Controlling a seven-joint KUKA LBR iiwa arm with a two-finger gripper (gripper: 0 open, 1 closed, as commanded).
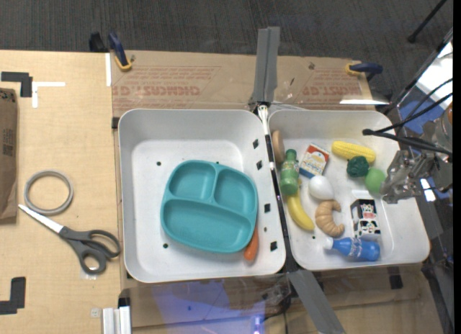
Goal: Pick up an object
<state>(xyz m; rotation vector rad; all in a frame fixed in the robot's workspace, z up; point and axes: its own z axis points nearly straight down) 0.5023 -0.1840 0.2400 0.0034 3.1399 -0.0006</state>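
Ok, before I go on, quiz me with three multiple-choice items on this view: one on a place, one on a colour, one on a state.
1. Where does the teal divided plate lie?
A. Left bin
B. Right bin
C. On the bench

2. What colour is the bottle by the divider?
A. Red
B. Green
C. White

3. How is the banana placed?
A. Held in the hand
B. Standing upright
C. Lying on the bin floor

Answers: 1 A, the plate rests in the left bin. 2 B, its body is green. 3 C, it lies flat in the right bin, apart from the hand at the bin's right edge.
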